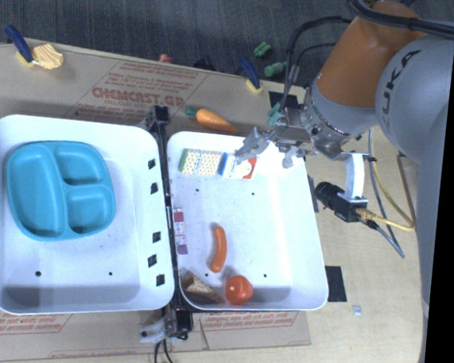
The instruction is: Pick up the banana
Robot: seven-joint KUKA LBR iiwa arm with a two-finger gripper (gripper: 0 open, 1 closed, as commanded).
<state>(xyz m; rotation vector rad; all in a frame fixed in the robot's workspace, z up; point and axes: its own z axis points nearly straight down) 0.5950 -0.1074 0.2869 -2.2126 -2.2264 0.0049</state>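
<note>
Pincer (pixel 269 147) spread wide, gripping nothing, hovering over the right bin's (pixel 307 224) far edge, near a small box (pixel 202 162)

A: How's the lighting over my bench?

B: Bright and even from above. My 2 white bins (pixel 287 222) are nearly blown out, with glare washing the right one's far corner.

A: Shadows?

B: Soft grey ones along the bins' near walls. My arm (pixel 406 66) looks slightly soft; the dark floor (pixel 108 6) is grainy.
</note>
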